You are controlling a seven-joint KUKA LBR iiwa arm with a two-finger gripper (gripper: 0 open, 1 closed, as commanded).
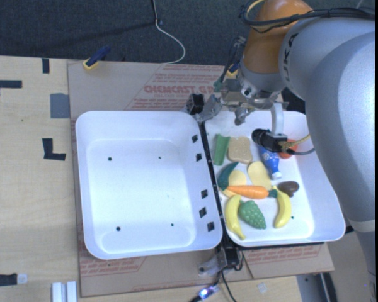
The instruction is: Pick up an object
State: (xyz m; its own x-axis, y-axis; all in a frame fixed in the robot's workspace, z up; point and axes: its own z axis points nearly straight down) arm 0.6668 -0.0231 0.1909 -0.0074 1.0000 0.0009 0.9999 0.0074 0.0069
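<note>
Cardboard-covered bench [145, 83] w/ two shallow white plastic bins: left bin [88, 187], right bin [315, 225] w/ toy food — orange plastic carrot [247, 192], yellow banana [232, 216], green grape bunch [252, 214]. Two-finger gripper [242, 109] hangs over right bin's far edge; finger gap can't be told, nothing seen held.

Two white bins [88, 168] are seen on brown cardboard [113, 87] printed in red. An orange carrot [248, 192], yellow bananas [233, 218], a green grape cluster [252, 215] and a tan bread slice [240, 150] are shown at 3 o'clock. The arm [340, 106] is coloured grey with an orange band [268, 36].
</note>
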